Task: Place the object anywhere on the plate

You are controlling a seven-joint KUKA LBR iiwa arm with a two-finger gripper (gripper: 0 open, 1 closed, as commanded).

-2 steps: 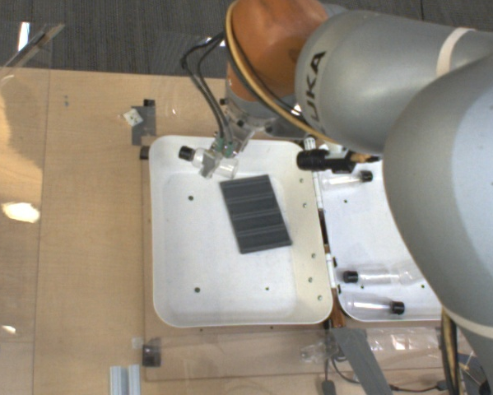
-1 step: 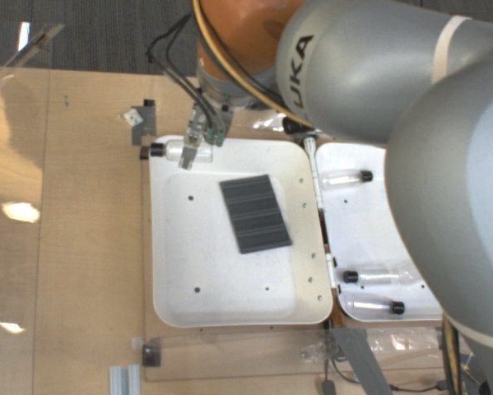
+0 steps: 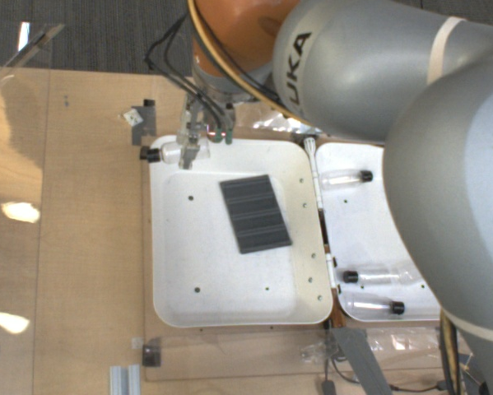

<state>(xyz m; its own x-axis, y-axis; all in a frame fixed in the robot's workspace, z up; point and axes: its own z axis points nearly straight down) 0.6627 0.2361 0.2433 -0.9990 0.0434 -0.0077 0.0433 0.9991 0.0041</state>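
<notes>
1. Filling the right side and top of the view, closest to the lens, is my grey arm (image 3: pixel 411 138), its big rounded links marked with dark lettering and an orange band (image 3: pixel 238 11) above the wrist.
2. Below that band, black cables loop down to my tool (image 3: pixel 198 142), which hangs over the far left corner of the left bin (image 3: pixel 230 303).
3. I cannot tell whether my tool is open or closed, because it is small and partly lost against the bin's rim; no object is visibly caught in it.
4. That left bin is a shallow white tray with rounded corners, resting on the pale wooden desk (image 3: pixel 65 262).
5. Lying flat near the middle of the left bin, a little toward its far edge, is a dark grey ribbed rectangle (image 3: pixel 255 214), turned slightly off square with the bin's sides.
6. This rectangle lies apart from my tool, with bare white bin floor between them.
7. Just beside the left bin, on its right, is the right bin (image 3: pixel 357 229), also white, largely covered by my arm.
8. Along the visible edges of the right bin lie several clear tubes with black caps (image 3: pixel 369 277).
9. A small dark bracket (image 3: pixel 145 122) is fixed on the desk just beyond the left bin's far left corner.
</notes>
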